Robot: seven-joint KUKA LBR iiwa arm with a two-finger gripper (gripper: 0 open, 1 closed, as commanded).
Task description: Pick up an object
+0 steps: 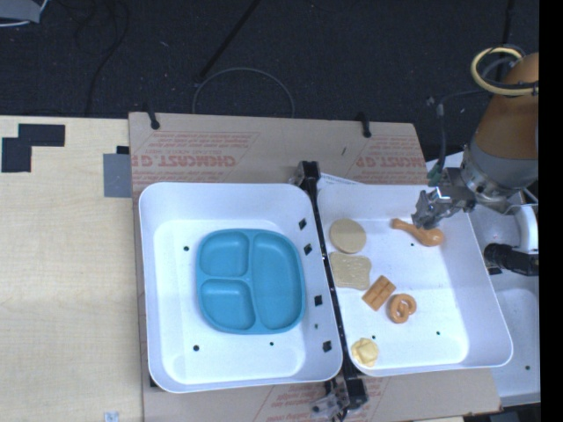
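My gripper (428, 215) hangs over the far right part of the right bin (479, 306), right above an orange curved toy piece (422, 233) and seemingly touching its right end. Other items lie in that bin: a round tan cookie (347, 236), a pale bread slice (351, 272), an orange cracker block (378, 292), a small pretzel (402, 308) and a yellow lump (365, 352) near the front edge. Whether the orange piece sits between the fingers is unclear.
The left bin (167, 359) holds a blue divided plate (249, 280). A black divider strip (319, 262) separates the bins. Cardboard (264, 152) lies behind them, and cables run across the dark floor beyond.
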